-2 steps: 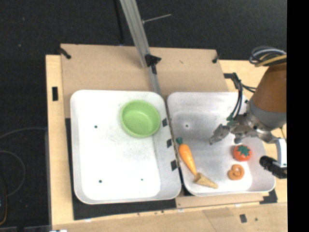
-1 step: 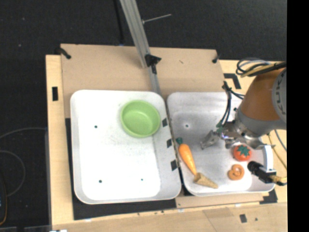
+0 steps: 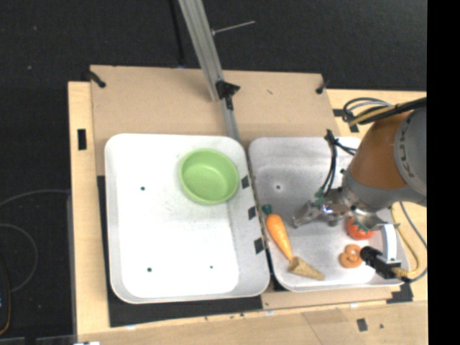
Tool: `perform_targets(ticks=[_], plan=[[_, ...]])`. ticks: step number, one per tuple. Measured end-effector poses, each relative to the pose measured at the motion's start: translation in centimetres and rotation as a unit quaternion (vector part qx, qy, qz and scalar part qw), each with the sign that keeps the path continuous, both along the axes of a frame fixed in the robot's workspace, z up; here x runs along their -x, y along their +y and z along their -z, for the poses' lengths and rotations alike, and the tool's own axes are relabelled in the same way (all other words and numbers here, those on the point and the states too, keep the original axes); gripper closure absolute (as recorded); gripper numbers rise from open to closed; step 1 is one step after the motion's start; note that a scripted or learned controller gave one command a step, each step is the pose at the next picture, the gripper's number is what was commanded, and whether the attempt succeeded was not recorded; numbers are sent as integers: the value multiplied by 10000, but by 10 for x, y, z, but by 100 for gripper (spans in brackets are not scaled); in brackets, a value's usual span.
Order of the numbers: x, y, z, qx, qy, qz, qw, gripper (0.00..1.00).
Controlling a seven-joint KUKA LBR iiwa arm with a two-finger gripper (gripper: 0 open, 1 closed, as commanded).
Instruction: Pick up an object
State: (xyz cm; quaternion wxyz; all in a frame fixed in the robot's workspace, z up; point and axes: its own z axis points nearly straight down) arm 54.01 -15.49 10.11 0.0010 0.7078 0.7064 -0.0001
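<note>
The gripper [image 3: 310, 214] hung over the right bin [image 3: 287, 157], approx mid-bin, w/ the grey-and-orange arm [image 3: 381, 164] coming in from the right edge. Whether the jaws were spread or clenched — couldn't tell; the metal parts blurred together at this res. Nothing visible between them, so no grasp to claim.

Nearest candidate was the carrot [image 3: 279, 236], lying in the right bin by its left wall. From the gripper it sat down-and-left in the view, near but apart, not touching. Its long axis ran diagonally: green stub at upper left, orange tip pointing lower right toward a small tan wedge [image 3: 306, 269] just past the tip. Judgement: a closing line across that diagonal — i.e. roughly perpendicular to it — would suit best, and the bin wall close on the carrot's left leaves little room for a finger on that side.

Other objs in the same bin: a red piece [image 3: 359, 228] partly under the wrist, and a small orange ring [image 3: 351, 256] below it, both right of the gripper. The green bowl [image 3: 209, 176] sat in the left bin [image 3: 144, 264], upper right part, well apart across the divide.

So the carrot was the closer pick; the move likely turns on a short shift down-left plus wrist rotation to match the diagonal.
</note>
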Motion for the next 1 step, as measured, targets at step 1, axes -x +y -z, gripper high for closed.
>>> perform_targets(ticks=[1], plan=[[-1,0,-11,-6,-22,21,10000,100]])
